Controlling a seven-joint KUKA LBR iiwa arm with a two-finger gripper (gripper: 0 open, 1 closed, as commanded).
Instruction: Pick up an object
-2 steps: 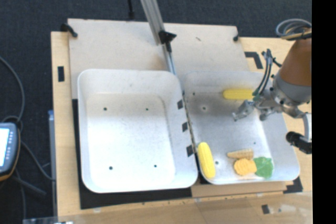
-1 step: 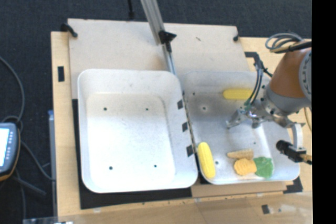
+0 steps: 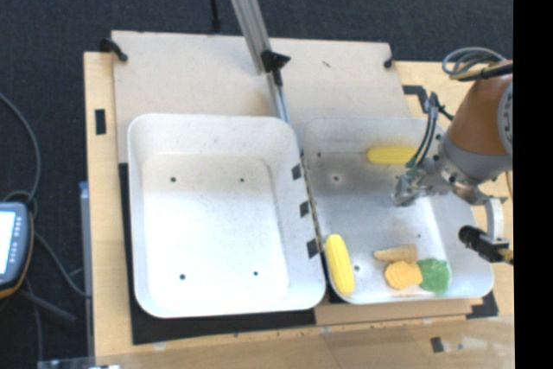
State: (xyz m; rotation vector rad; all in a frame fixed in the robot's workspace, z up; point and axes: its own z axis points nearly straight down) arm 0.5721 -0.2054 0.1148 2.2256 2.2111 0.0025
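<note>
The right bin [image 3: 371, 207] holds several toy foods. A yellow corn cob [image 3: 340, 264] lies along its front left wall. A second yellow corn cob [image 3: 390, 155] rests near the back. At the front sit a tan piece [image 3: 396, 254], an orange-yellow round piece [image 3: 403, 275] and a green piece [image 3: 435, 274]. My gripper [image 3: 404, 188] hangs low over the right middle of this bin, just in front of the back corn cob, with nothing visible between its fingers.
The left bin [image 3: 216, 212] stands beside the right one. A slanted metal rail [image 3: 246, 0] runs from the top toward the gap between the bins. The arm's orange band [image 3: 479, 112] sits at the right edge.
</note>
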